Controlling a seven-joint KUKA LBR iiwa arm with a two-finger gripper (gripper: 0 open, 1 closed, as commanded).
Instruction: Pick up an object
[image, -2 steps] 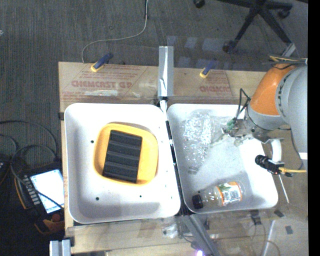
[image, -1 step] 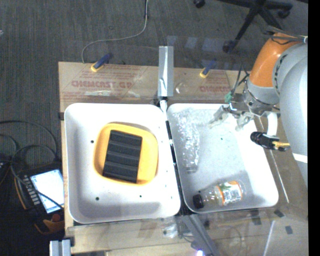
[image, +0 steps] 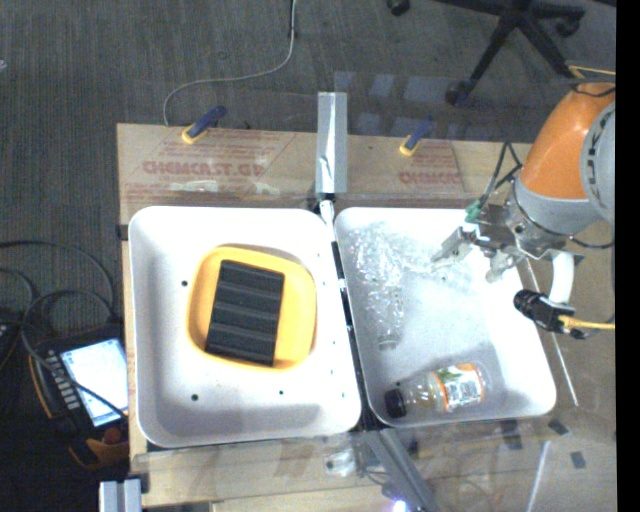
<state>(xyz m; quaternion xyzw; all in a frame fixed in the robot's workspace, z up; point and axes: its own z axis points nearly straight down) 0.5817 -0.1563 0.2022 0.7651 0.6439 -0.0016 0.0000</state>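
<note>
Counting one bottle (image: 440, 388), one yellow tray (image: 254, 306)

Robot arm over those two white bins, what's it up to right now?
The arm's gripper hangs over the back of the right bin with its fingers spread and nothing between them. A clear crinkled plastic bottle lies in that bin to the gripper's left, and a drink bottle with a dark cap lies near the front edge. The left bin holds a yellow tray with a black ridged block. Nothing has been picked up yet.
</note>
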